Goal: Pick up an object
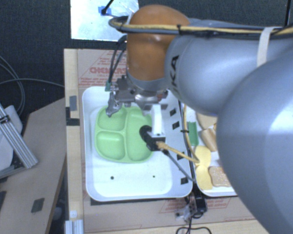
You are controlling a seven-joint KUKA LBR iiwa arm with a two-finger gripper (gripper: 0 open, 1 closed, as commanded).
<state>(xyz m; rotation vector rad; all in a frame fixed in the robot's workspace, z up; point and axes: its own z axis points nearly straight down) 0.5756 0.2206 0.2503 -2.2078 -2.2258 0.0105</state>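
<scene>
Hovering over the left shallow white bin (136,191), our tool (132,106) sits at the far rim of a pale green, three-compartment plastic tray (118,143). The tray lies directly below and toward the camera from the tool, its long axis running across the bin. We cannot tell the tool's opening.

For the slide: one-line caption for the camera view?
KUKA arm's gripper poised over a green divided tray in the left white bin; food-like items in the right bin.
</scene>
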